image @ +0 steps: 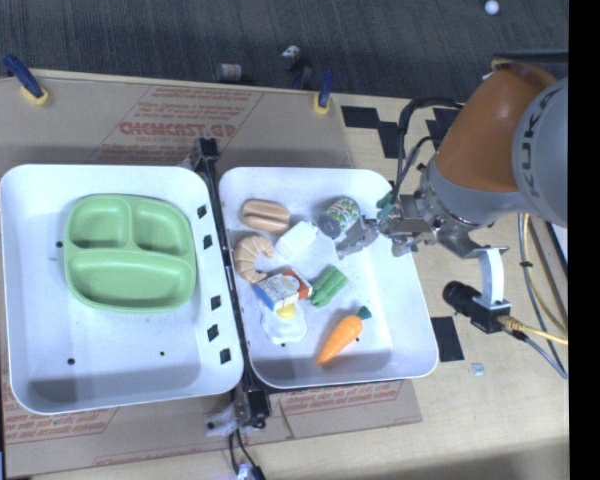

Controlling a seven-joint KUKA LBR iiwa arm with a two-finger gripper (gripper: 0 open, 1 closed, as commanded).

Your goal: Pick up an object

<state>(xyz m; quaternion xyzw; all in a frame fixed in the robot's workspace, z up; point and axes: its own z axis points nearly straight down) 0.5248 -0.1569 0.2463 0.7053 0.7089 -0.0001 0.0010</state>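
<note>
Robot lab, clamped bench (pixel 130 118), white bins (pixel 20 298)

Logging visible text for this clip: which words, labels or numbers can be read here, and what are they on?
"KUKA", partly cut off, on the grey arm.
"CHEMCAST GP", red print, roughly legible, on the cardboard sheet; smaller lines there are blurred.
Labels on the small carton and the round can: too small to read.

Glossy white plastic bins (pixel 100 378), matt green plastic tray (pixel 130 253) (smooth), brown printed cardboard sheet (pixel 180 118) beneath.
</note>
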